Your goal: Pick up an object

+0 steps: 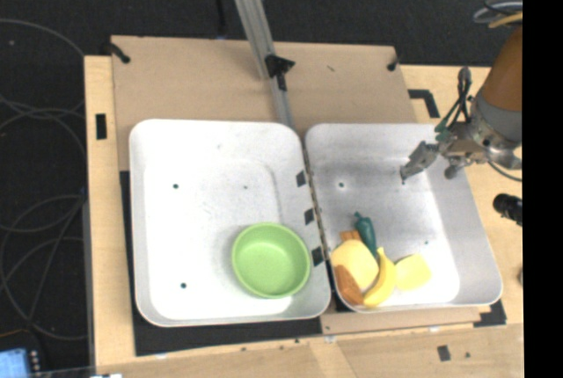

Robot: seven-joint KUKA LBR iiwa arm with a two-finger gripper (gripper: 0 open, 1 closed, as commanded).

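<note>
I see gripper [433, 162] over right bin [457, 218], upper right part, fingers apart, nothing between them. Banana [383, 279], yellow block [413, 272], teal item [365, 233] clustered at bin's near-left corner, well apart from gripper. Green bowl [271, 258] in left bin [176, 192].

No text, label, brand, number or sign can be read anywhere in this view. The 2 white bins [220, 165] carry only small dark specks, not characters, and the table [369, 73] bears black corner marks that are plain shapes without letters. A bright blue patch [18, 363] at the lower left corner is too blurred to tell whether it holds any writing.
</note>
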